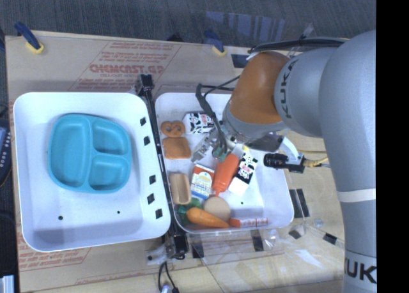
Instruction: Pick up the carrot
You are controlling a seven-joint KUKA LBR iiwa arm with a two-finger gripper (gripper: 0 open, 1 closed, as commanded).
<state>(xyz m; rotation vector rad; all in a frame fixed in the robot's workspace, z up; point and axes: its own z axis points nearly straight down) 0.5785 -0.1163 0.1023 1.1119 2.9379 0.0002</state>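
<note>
The tool [218, 147] is seen in the right bin [276, 197], just at 12 o'clock of an upright carrot [225, 172]; its opening cannot be told

A robotics lab: KUKA arm [332, 87] over clamped bins [38, 177] (toy food).
</note>
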